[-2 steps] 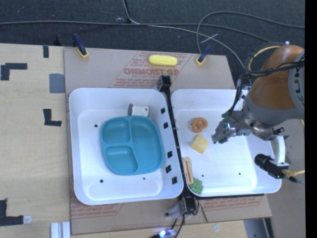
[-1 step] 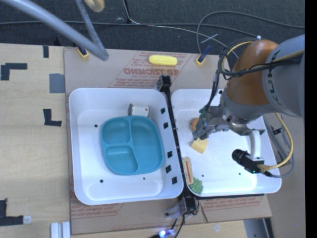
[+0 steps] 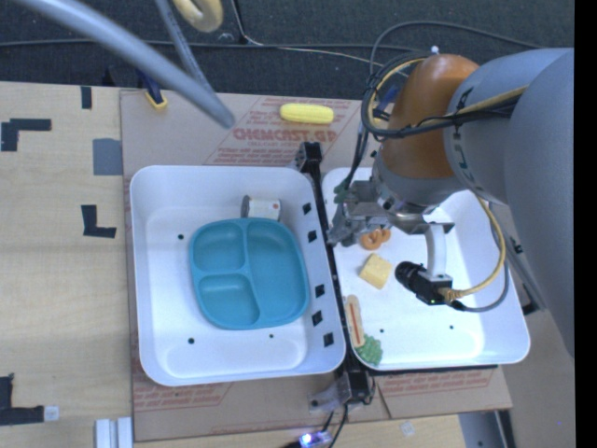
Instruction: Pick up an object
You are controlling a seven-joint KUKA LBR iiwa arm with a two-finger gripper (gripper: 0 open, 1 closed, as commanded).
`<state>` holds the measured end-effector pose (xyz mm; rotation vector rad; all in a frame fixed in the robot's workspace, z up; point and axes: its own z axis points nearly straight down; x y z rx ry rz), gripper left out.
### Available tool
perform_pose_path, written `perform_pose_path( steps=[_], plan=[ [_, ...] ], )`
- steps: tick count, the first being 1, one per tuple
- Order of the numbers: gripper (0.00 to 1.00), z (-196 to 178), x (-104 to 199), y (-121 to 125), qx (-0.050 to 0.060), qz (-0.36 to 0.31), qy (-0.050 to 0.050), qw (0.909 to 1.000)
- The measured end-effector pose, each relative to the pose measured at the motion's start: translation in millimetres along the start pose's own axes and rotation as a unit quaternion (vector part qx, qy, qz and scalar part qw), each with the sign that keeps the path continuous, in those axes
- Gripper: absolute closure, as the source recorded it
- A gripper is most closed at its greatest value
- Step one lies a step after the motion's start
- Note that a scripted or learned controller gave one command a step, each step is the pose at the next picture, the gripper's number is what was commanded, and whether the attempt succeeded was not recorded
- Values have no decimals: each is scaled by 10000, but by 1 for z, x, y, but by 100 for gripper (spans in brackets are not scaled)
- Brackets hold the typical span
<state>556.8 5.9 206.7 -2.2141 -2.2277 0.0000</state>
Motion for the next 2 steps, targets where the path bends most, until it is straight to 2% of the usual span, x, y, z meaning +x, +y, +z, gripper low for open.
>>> perform_pose_path(
  steps=[1,2],
  plan=[
    [100,7,47,17,4,2,0,10000],
    [100,-3,91,29,-1,3,3,10000]
  ],
)
